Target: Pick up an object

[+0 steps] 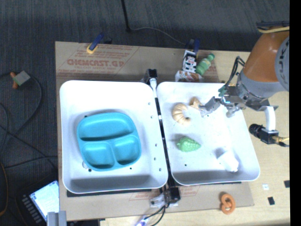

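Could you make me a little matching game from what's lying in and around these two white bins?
Things:
1. blue divided tray
2. green toy
3. tan shell-shaped toy
4. orange ring

Places:
A. right bin, near its middle
B. on the board, outside the bins
C. left bin
D. right bin, upper part, close to the gripper

Pairs: 1-C, 2-A, 3-D, 4-B

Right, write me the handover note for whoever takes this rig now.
Tool: over the upper part of the right bin, beside the tan croissant-shaped toy; nothing seen between its fingers.
Right bin also holds a small tan piece, a green toy and a white object.
Left bin: blue divided tray.
Done: no object picked up yet.
Left: grasp one and lift it.
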{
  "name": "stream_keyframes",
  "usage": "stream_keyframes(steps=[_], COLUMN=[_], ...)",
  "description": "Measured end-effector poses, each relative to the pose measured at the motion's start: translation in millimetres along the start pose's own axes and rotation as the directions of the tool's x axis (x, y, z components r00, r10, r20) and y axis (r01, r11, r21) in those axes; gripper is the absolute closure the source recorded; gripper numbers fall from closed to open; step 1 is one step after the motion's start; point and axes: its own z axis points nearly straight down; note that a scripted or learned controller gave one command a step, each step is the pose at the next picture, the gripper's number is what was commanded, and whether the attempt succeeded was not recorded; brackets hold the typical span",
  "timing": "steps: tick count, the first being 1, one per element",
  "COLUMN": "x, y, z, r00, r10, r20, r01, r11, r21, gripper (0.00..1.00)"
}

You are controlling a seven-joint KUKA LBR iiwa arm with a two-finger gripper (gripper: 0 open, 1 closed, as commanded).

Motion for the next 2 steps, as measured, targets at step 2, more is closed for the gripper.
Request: stream_keyframes(steps=[2], x=[51], y=[6], z=[108], r00=[1.0], r10=[-0.001], r20=[0.0], r01=[0.001], r11=[1.0], r21=[-0.005], gripper=[0.0])
